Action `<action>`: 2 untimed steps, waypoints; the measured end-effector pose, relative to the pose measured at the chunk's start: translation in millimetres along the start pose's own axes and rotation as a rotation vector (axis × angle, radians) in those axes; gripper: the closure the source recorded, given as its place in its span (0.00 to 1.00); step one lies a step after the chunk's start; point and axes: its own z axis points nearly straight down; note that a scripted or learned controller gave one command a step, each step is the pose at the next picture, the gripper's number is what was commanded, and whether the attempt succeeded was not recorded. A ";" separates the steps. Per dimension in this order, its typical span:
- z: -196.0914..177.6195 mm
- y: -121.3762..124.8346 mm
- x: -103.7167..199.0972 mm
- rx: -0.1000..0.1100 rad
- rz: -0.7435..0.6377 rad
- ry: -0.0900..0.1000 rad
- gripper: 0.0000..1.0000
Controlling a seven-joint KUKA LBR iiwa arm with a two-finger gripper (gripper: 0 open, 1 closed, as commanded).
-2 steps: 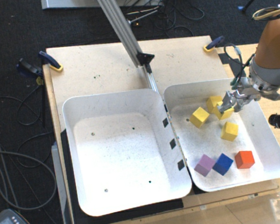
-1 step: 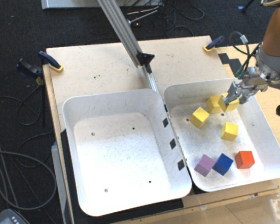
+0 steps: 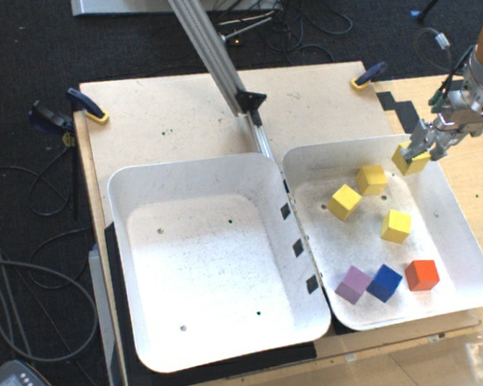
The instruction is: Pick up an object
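Pincer (image 3: 419, 154) clamped on a yellow block (image 3: 411, 159), raised above the right bin's (image 3: 458, 230) far edge.

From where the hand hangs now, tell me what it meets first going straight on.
The hand points down-left, a yellow block between its fingers. First in that line is probably another yellow block; depth is unclear.

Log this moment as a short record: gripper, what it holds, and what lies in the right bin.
gripper: above the right bin's far right rim
held: a yellow cube between its fingers, raised off the bin floor
yellow blocks in bin: three
front row: purple block, blue block, orange block
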 end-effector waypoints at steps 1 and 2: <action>0.9 9.1 62.7 0.007 -0.007 0.004 1.00; 16.5 9.3 115.8 0.009 -0.006 0.005 1.00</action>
